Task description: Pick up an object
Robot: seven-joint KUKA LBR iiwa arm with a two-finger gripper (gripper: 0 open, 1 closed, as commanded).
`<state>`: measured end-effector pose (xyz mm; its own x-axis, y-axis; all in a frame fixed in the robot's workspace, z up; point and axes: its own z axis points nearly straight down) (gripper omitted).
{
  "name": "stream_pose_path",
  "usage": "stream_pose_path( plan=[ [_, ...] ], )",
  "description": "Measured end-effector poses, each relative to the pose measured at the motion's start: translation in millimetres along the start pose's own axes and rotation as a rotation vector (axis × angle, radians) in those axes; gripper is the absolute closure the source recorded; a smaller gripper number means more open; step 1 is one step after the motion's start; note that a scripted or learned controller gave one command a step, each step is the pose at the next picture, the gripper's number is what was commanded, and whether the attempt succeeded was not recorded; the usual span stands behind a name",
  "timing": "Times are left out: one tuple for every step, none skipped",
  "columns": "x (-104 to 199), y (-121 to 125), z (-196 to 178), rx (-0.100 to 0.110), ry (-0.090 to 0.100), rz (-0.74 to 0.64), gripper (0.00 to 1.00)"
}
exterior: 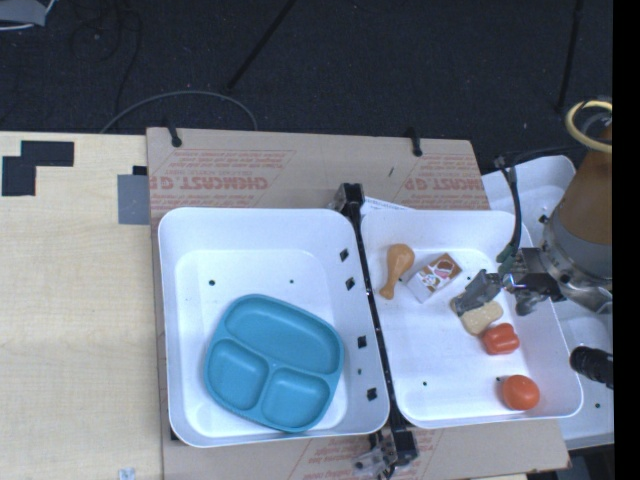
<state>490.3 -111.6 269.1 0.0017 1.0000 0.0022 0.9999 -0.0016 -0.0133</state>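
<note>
1. The left bin (185, 238) sits on the table (70, 298) and holds a blue divided tray (272, 362), lying flat toward the bin's 5 o'clock corner. It plays no clear part in the pick and is well apart from the arm.
2. The right bin (440, 388) carries the candidates. A tan drumstick-shaped toy (396, 268) lies at about 10 o'clock, with a small printed box (434, 275) just beside it toward 3 o'clock.
3. At the bin's 3 o'clock side the gripper (480, 293) is low over a beige chunk (482, 317), dark fingers touching or nearly touching its upper edge. I cannot tell whether the fingers are spread or closed, nor whether anything sits between them.
4. A red piece (500, 339) lies just beside the chunk at its 5 o'clock, and a round orange-red ball (519, 392) rests near the bin's 5 o'clock corner.
5. Judging by the arm's (590, 208) reach in from 3 o'clock, the beige chunk looks like the intended target; its crowding against the red piece could spoil a clean grasp.
</note>
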Motion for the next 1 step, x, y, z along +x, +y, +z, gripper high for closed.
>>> stream_pose_path(
  plan=[
    [-0.1,1.5,-5.0,-0.010,-0.001,-0.002,0.00]
  ],
)
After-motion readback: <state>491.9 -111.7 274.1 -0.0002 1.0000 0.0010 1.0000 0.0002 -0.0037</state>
